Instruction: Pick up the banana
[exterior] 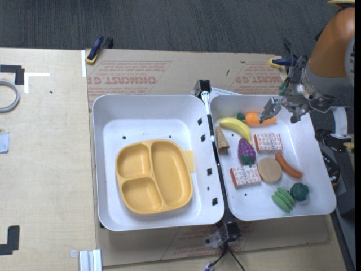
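The yellow banana lies in the right bin, near its upper left corner, curving down toward a purple bunch of grapes. My gripper hangs over the bin's upper part, to the right of the banana and a little above it in the picture. Its fingers stand open with nothing between them. An orange carrot lies between the gripper and the banana, just under the left finger.
The right bin also holds two red-and-white boxes, a tan disc, a sausage, broccoli, green beans and a brown piece. The left bin holds a yellow divided plate.
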`<action>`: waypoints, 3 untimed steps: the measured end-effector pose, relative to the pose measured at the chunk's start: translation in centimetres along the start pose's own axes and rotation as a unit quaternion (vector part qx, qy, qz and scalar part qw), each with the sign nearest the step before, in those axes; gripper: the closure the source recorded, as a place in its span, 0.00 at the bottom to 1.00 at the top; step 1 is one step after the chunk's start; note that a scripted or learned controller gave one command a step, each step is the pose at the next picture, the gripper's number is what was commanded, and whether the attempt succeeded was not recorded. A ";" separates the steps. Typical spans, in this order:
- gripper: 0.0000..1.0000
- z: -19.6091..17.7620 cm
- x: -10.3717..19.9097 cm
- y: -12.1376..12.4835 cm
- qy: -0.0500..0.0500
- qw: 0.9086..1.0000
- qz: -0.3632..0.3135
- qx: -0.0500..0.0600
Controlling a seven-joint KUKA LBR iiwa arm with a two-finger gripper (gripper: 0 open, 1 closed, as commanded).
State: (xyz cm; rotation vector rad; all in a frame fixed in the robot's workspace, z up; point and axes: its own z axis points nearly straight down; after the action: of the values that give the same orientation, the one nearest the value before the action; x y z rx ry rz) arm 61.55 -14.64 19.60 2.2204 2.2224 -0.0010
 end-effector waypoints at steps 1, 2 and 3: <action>0.00 9.7 4.0 2.3 0.000 1.000 -0.017 0.000; 1.00 8.8 4.0 2.2 0.000 1.000 -0.017 0.002; 1.00 0.4 7.5 4.4 0.000 0.999 -0.043 0.000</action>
State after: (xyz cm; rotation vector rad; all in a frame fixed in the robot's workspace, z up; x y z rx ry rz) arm 65.90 -7.16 19.24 2.1219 2.3152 -0.0006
